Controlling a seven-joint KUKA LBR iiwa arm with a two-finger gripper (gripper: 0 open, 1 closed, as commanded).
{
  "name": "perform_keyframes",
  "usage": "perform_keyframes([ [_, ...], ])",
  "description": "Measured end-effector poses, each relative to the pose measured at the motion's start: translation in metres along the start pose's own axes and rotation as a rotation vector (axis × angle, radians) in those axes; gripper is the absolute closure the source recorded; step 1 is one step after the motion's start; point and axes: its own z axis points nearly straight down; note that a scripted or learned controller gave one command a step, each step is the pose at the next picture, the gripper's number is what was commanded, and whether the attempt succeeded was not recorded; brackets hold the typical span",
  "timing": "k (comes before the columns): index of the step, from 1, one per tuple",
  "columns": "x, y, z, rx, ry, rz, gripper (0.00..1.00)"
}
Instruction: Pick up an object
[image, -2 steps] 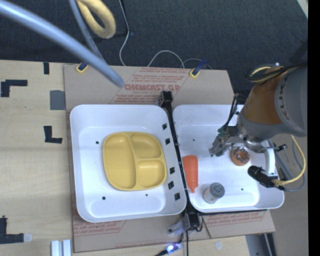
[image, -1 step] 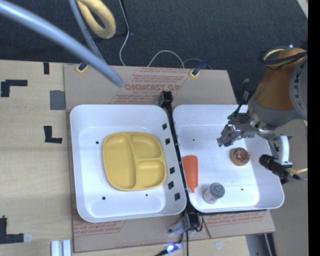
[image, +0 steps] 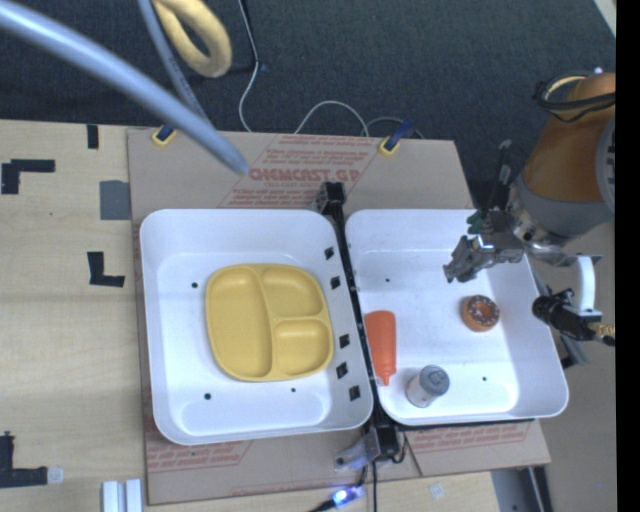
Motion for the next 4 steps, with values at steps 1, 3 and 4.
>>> perform_keyframes([
  [1,0.047,0.020,-0.004,0.003,0.001,-0.004,1.00],
  [3,0.147,0.056,-0.001,0.003,0.001,-0.003,1.00],
  [4,0.202,0.076,0.007,0.003,0.000,-0.004,1.00],
])
